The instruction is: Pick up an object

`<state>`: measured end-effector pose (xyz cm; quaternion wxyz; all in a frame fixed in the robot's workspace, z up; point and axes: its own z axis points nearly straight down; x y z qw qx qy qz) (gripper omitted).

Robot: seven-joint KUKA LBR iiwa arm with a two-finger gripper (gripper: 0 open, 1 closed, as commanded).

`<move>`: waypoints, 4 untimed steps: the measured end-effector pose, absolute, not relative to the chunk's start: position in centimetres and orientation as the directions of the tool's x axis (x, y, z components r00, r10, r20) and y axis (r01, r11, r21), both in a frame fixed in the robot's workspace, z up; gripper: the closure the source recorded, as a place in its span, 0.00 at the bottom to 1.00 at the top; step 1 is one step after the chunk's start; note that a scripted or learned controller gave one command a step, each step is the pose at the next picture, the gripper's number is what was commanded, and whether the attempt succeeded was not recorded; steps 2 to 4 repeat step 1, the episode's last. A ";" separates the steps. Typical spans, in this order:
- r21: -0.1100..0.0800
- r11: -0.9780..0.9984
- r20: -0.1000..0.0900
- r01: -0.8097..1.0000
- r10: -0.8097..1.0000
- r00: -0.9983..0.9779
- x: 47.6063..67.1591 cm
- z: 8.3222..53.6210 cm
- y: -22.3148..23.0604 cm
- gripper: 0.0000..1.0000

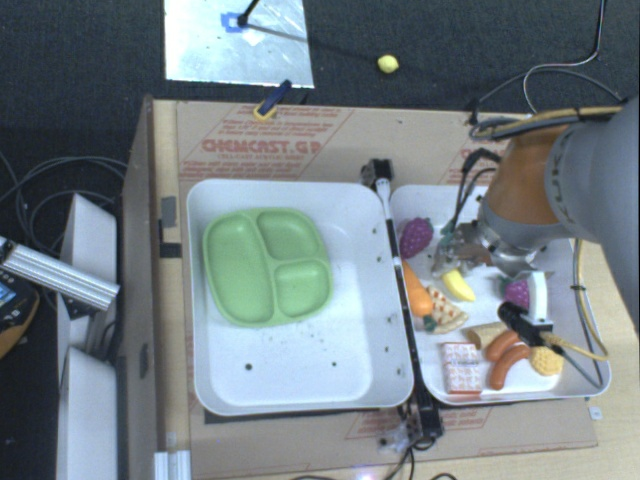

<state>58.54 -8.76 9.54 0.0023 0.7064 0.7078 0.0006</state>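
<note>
The arm (560, 183) reaches low into the right bin (575, 393), where all the toy food lies crowded, so its pincer (455, 258) hangs just above the banana (458, 286), near the carrot (418, 290), though I cannot tell its opening.

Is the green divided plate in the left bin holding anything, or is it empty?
Empty. The green plate lies flat in the left bin, and all three of its compartments show bare green.
</note>
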 end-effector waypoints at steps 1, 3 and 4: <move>0.004 0.004 0.001 1.000 1.000 -0.004 57.0 18.5 -2.2 1.00; 0.004 0.004 0.001 1.000 1.000 -0.004 57.0 18.5 -2.2 1.00; 0.004 0.004 0.001 1.000 1.000 -0.004 57.0 18.5 -2.2 1.00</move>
